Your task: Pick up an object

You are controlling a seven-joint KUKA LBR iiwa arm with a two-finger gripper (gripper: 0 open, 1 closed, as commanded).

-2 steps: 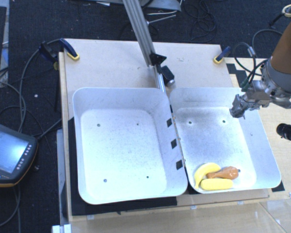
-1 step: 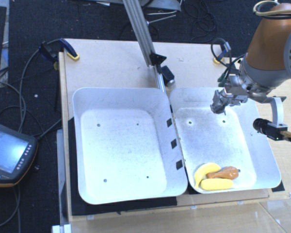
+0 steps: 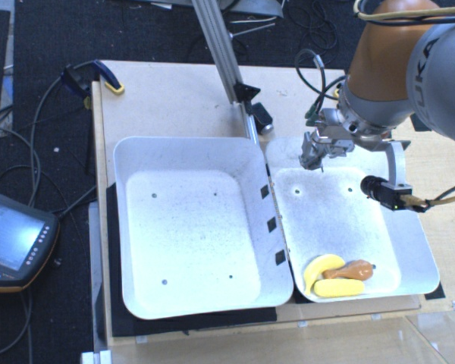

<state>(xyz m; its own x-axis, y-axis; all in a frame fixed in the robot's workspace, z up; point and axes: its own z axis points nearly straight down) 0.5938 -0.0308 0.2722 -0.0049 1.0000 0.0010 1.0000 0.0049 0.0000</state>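
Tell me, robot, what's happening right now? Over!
Gripper high over right bin's far edge, nothing seen between fingers. Yellow and brown toys clustered in near corner, untouched. Nothing in the way. Over.

Arm (image 3: 409,51) cut off by right edge and top edge. Gripper (image 3: 312,158) too small and blurred to read, at far end of right bin (image 3: 409,233). Yellow item (image 3: 324,268) partly covered by brown piece (image 3: 353,270); shapes unclear. Pendant (image 3: 15,241) clipped at left edge.
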